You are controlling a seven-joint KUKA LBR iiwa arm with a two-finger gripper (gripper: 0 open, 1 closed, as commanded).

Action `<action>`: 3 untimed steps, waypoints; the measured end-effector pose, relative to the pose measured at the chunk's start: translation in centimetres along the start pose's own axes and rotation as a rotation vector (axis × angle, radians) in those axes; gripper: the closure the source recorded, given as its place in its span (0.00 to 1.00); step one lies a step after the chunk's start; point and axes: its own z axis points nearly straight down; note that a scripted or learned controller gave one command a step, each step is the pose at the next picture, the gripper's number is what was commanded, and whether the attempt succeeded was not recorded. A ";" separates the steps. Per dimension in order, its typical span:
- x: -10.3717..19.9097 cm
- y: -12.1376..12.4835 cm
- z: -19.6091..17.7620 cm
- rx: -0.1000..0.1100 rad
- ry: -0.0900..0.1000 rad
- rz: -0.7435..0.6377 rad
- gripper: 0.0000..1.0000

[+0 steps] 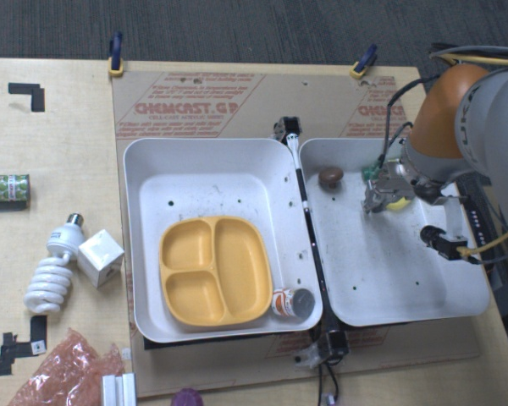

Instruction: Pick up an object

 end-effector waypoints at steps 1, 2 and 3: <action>3.1 -5.2 0.0 0.001 0.001 0.004 0.00; 0.8 1.6 0.0 -0.001 0.000 -0.001 0.00; -3.9 4.7 -0.8 0.003 0.000 0.001 0.00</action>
